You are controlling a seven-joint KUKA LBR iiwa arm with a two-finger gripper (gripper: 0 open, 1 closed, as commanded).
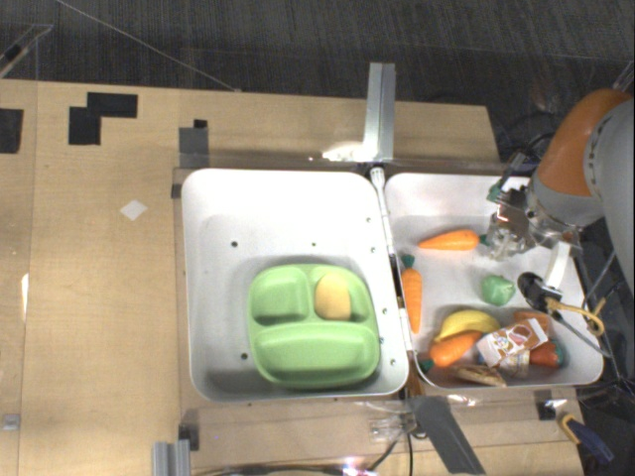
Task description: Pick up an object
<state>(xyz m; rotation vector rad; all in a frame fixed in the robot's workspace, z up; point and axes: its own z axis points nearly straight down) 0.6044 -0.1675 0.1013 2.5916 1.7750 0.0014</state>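
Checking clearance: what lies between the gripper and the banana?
In the camera view, a small green object lies between the gripper and the banana.

No words or numbers to read anywhere on the bench. The one printed thing is a small packet (512,346) in the right bin (437,206), white and orange with some kind of graphic on its face, but the print is too small and blurred to make out a single letter.
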